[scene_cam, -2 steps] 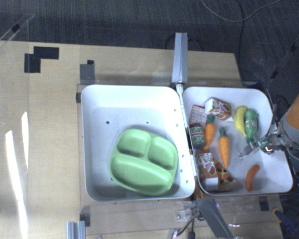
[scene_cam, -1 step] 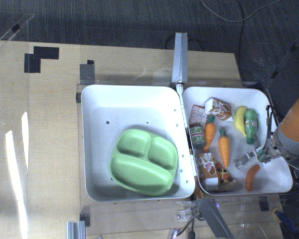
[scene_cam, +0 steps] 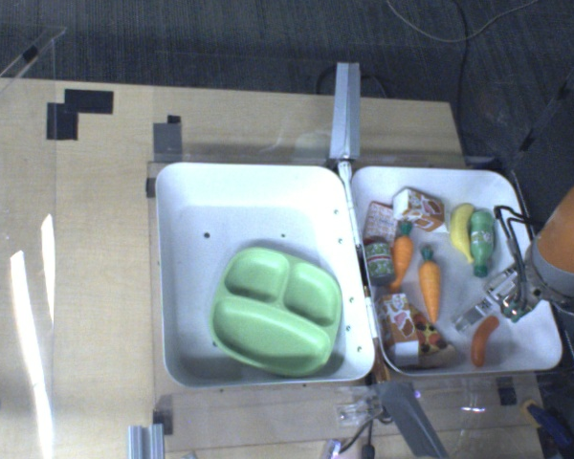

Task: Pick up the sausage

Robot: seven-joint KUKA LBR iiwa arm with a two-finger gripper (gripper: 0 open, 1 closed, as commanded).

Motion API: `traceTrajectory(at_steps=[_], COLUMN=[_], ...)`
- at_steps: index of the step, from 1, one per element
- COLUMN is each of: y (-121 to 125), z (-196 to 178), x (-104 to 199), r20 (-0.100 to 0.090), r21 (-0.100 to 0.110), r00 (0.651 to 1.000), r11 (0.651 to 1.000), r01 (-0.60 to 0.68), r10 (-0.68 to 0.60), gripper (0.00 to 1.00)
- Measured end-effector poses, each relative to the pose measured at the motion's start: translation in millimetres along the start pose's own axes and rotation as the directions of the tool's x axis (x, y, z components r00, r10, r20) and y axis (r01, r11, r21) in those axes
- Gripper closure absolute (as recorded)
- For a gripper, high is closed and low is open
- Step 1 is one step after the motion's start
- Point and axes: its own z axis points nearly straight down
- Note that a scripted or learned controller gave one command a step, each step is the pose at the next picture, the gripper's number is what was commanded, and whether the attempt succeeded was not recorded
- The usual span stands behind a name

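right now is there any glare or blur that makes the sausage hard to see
Camera view: bright glare streaks lie on the clear panel at far left, well away from the small reddish-orange sausage in the right white bin; the sausage is lit evenly, a little soft; the metal two-finger gripper beside it looks slightly blurred.

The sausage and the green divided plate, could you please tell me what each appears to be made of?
The sausage, lying in the right bin near the gripper, looks like moulded toy plastic: even orange-red colour, smooth rounded ends, though it is too small to be sure. The green divided plate in the left bin also looks plastic, with a uniform colour, soft moulded ridges and a dull sheen.
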Motion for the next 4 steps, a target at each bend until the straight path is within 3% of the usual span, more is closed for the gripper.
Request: traceTrajectory(at_steps=[1,2,3,4], y=[13,0,3,3], z=[0,0,-11,-10], x=[17,1,-1,-1], r20=[0.002,-0.004,0.002,0.002], r21=[0.002,0.001,-0.005,-0.005], r00=[0.999,0.997,0.997,0.997], r11=[0.999,0.997,0.997,0.997], r01=[0.036,0.079,0.076,0.076], r10=[-0.036,-0.079,-0.076,-0.076], gripper=[0.00,0.00,1.00,0.00])
